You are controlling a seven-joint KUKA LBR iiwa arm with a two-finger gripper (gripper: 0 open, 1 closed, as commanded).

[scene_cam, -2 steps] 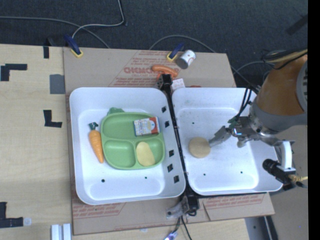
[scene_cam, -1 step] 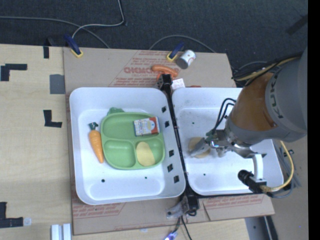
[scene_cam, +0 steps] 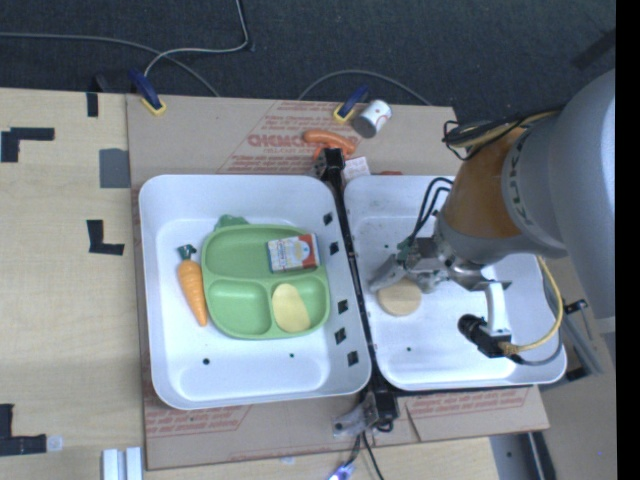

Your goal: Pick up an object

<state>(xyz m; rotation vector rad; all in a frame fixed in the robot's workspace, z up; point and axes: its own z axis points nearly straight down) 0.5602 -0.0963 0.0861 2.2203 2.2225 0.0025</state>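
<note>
A flat, round tan object (scene_cam: pixel 400 301) lies in the right bin (scene_cam: pixel 520 368), near its left wall. My gripper (scene_cam: pixel 408 273) is low over the tan object's upper edge, and the grey arm with its orange band (scene_cam: pixel 480 193) reaches in from the right and hides the bin's upper right. In the left bin (scene_cam: pixel 170 368) a green divided plate (scene_cam: pixel 240 253) holds a small printed packet (scene_cam: pixel 292 253) and a yellow oval piece (scene_cam: pixel 291 309). An orange carrot (scene_cam: pixel 192 288) lies just left of the plate.
A black divider (scene_cam: pixel 345 268) runs between the two bins. Cables and a black connector (scene_cam: pixel 480 336) hang from the wrist over the right bin. An orange-handled clamp (scene_cam: pixel 328 140) and a small white cylinder (scene_cam: pixel 369 118) sit behind the bins on the cardboard.
</note>
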